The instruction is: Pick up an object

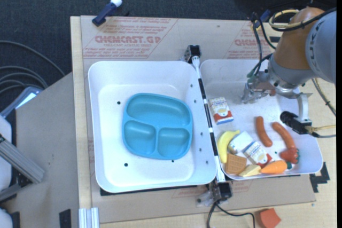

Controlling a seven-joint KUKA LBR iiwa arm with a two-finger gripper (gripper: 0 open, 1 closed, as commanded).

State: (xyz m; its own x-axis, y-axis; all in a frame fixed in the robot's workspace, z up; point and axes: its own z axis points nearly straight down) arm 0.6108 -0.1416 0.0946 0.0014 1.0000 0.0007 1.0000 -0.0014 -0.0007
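My gripper (255, 91) hangs over the far part of the right bin (230, 69), and I see nothing held in it. Just left of and nearer than it stands a small white and orange carton (220, 110). Further toward the front lie two sausages (263, 131) (285, 136), a banana (225, 142), a white packet (243, 141), a cracker (235, 164), a carrot (274, 167) and a red piece (290, 155). These things crowd the near half of the bin.
The left bin (101, 115) holds a blue divided plate (157, 125). A blue and white pen-like thing (107, 10) lies on the bench behind the bins. An orange block (270, 217) sits at the bench's front edge.
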